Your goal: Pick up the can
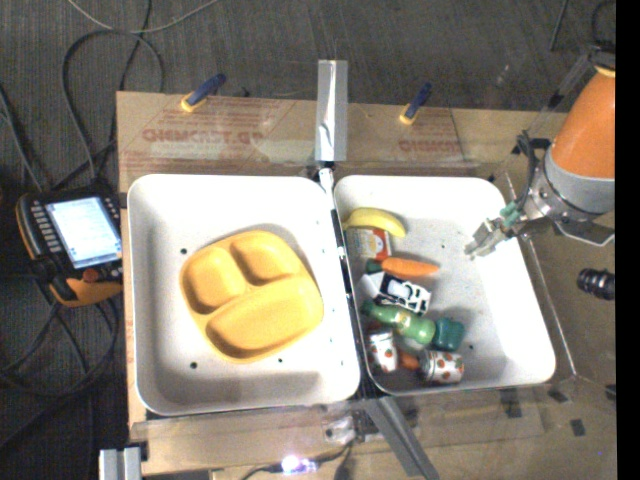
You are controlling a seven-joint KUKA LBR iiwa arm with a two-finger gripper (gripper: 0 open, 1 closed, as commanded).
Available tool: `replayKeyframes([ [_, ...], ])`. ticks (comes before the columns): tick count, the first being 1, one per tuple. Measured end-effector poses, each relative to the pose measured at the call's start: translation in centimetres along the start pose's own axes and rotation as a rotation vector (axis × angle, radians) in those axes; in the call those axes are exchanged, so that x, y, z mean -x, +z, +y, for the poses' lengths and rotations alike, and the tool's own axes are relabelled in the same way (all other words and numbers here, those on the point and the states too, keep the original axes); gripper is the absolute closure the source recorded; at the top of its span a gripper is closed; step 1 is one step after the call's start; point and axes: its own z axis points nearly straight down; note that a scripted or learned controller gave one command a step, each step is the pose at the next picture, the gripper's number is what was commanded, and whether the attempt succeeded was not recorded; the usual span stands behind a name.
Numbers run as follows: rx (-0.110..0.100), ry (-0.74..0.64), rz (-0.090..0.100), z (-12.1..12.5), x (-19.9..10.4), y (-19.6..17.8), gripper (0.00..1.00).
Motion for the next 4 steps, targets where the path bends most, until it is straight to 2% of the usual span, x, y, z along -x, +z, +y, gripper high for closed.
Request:
replayKeyframes([
  [1,-0.001,-0.337,0.0,-5.2,0.2,0.7,1.0],
  [2,0.001,-0.178,0.0,-0.9,-3.1,-0.4,1.0],
  [3,-0.002,0.02,0.001,-2.9,-3.1,0.0,1.0],
  [4,-0.003,0.322,-0.001,-2.5,0.0,1.4,1.0],
])
